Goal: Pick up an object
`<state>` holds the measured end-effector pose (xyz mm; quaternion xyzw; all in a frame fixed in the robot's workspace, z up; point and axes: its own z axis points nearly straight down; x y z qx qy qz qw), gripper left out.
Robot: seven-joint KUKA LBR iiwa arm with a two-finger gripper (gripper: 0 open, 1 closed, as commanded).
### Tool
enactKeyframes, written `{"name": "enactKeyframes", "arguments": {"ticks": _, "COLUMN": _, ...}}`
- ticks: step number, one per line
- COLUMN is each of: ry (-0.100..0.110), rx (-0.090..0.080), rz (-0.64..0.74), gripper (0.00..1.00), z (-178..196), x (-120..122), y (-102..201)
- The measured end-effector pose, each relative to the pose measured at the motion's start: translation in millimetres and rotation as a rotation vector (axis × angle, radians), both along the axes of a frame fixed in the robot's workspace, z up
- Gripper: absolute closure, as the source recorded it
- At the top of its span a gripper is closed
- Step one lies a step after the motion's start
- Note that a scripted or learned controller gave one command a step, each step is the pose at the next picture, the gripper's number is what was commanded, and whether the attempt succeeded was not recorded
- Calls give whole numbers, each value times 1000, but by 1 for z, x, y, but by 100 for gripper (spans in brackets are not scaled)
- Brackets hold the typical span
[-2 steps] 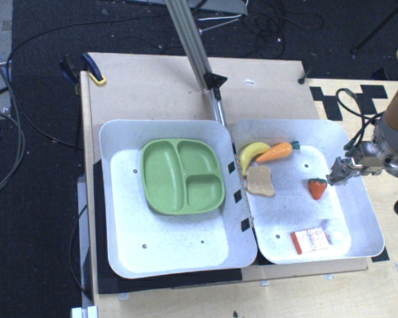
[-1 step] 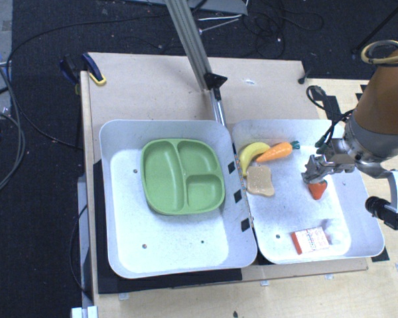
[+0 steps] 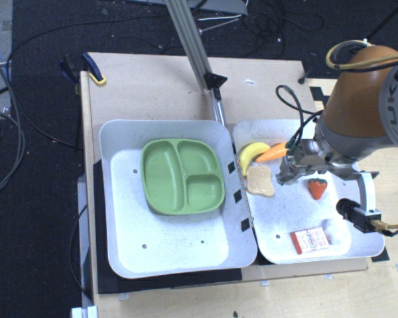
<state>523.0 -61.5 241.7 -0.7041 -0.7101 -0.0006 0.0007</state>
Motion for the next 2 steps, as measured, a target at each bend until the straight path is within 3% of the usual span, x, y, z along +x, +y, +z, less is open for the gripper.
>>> {"name": "enactKeyframes", "arguments": {"ticks": 2, "ry": 0, "rx": -1, "rz": -1, "gripper": 100, "z": -14, "x": 5, "y": 125}}
